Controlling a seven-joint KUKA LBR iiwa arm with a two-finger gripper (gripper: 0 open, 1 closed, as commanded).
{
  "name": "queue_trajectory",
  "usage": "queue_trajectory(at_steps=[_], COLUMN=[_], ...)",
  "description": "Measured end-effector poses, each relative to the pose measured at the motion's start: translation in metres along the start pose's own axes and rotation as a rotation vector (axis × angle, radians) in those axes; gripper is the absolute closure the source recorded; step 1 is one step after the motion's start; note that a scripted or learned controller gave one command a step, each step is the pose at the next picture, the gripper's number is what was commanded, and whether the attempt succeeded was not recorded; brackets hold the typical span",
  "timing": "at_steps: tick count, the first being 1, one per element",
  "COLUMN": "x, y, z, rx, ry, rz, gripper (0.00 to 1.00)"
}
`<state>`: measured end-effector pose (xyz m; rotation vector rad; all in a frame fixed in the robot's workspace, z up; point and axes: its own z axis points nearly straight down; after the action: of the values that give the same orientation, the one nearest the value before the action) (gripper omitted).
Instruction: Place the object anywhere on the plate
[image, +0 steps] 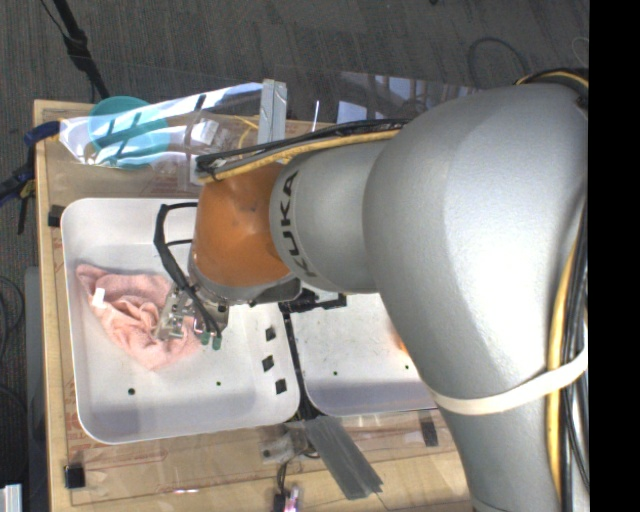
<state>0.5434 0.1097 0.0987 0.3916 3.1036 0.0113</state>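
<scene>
Dark grey carpet floor (150, 50) (cables trailing) around a wooden bench (50, 180).

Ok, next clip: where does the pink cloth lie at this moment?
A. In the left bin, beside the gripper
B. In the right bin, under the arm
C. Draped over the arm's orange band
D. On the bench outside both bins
A: the crumpled pink cloth rests on the floor of the left bin, with the gripper at its right edge.

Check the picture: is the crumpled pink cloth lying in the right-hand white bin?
No, the crumpled pink cloth lies in the left white bin, beside the hand.
</scene>
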Motion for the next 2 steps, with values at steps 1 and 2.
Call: queue_trajectory(at_steps=[1, 2], x=[-0.066, -0.022], y=[-0.038, 0.054], z=[-0.094, -0.167], rx=[0.009, 0.008], ry=[0.01, 0.011], rz=[0.065, -0.062], gripper=[1.0, 1.0])
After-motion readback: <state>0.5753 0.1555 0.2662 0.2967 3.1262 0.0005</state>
